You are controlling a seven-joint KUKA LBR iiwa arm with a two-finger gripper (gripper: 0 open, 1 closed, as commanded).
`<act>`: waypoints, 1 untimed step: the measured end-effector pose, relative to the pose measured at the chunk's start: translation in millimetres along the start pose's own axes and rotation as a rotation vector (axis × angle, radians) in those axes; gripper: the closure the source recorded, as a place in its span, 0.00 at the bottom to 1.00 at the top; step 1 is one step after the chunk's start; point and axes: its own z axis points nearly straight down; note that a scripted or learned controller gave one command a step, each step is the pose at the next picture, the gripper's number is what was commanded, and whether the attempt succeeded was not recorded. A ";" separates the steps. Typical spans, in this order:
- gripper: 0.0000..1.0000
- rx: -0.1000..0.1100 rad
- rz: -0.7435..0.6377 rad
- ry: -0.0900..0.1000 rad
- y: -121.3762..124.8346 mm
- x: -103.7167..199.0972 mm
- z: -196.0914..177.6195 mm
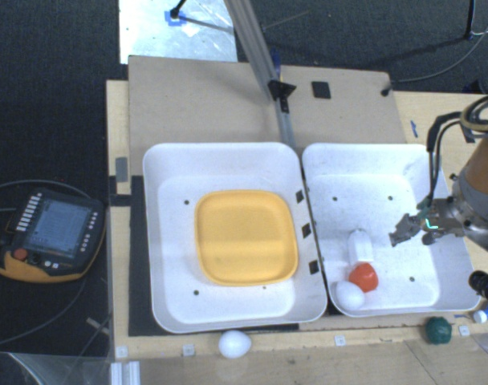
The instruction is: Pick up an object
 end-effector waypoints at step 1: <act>0.00 0.000 0.000 0.000 0.0 0.0 0.0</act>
